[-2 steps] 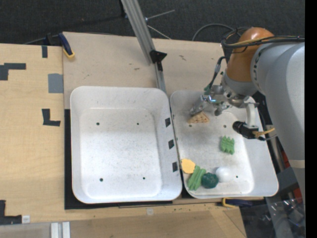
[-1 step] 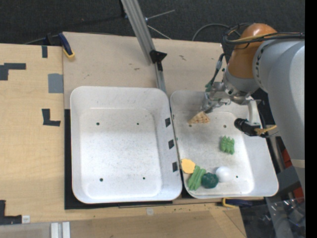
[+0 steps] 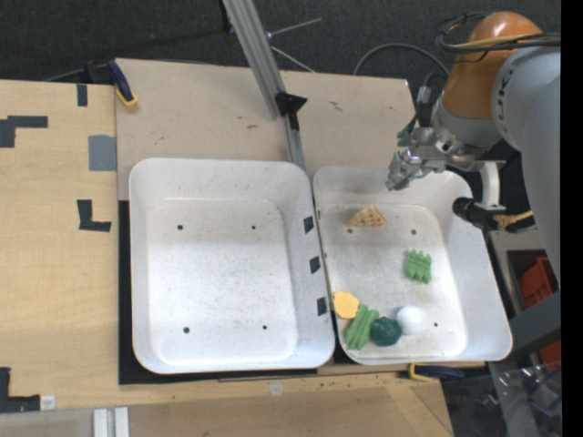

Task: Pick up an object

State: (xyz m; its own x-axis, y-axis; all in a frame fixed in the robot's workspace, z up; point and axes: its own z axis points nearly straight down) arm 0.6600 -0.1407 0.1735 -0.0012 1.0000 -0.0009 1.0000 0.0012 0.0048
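Camera view from above shows the gripper [image 3: 401, 177] hanging over the far edge of the right bin [image 3: 474, 308], with nothing visible between its fingers; whether they are spread or closed cannot be told. Nearest to it, just below, a tan wedge [image 3: 366, 218] lies on the bin floor. Farther off sits a light green piece [image 3: 418, 266]. Along the near edge cluster a yellow piece [image 3: 345, 304], a green stalk [image 3: 361, 326], a dark green lump [image 3: 385, 331] and a white ball [image 3: 411, 318]. Beside it stands the left bin [image 3: 155, 180].
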